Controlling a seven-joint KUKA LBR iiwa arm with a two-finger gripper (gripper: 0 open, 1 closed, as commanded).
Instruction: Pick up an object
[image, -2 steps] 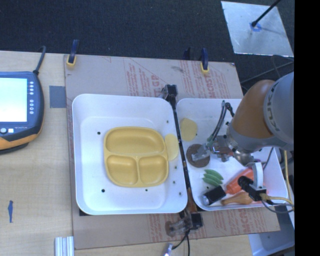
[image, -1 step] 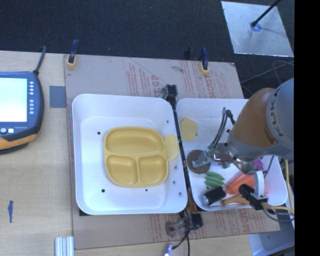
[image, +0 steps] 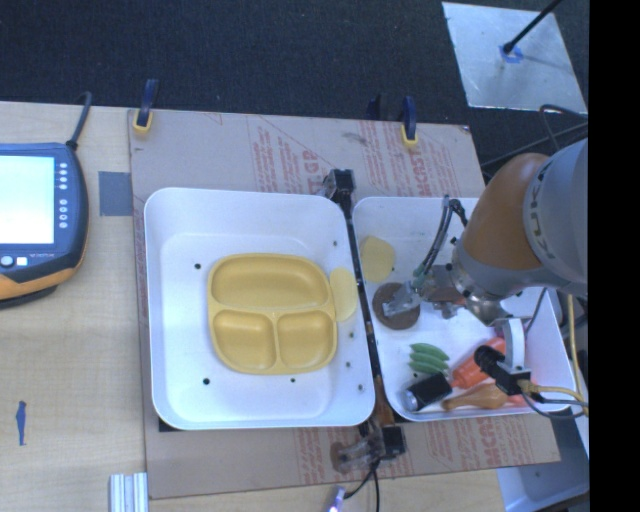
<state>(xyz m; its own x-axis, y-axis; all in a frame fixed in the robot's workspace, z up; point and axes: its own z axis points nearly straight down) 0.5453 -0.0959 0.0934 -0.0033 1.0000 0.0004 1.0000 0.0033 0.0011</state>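
My gripper (image: 413, 295) hangs low over the left part of the right bin (image: 420, 218), reaching in from the right. Its tip sits right at a brown round object (image: 396, 310), seemingly touching its upper edge. A pale yellow disc (image: 377, 258) lies just behind that. Toward the front of the bin lie a green pea pod (image: 428, 355), a black cylinder (image: 428, 391), an orange carrot piece (image: 468, 373) and a brown wooden piece (image: 480, 401). The arm's wrist hides the bin's right middle.
The left bin (image: 180, 300) holds a yellow three-compartment tray (image: 272, 310), with a pale yellow oval piece (image: 343, 293) at its right side. A divider rail (image: 360, 300) runs between the bins. A tablet controller (image: 35, 215) lies at the far left of the bench.
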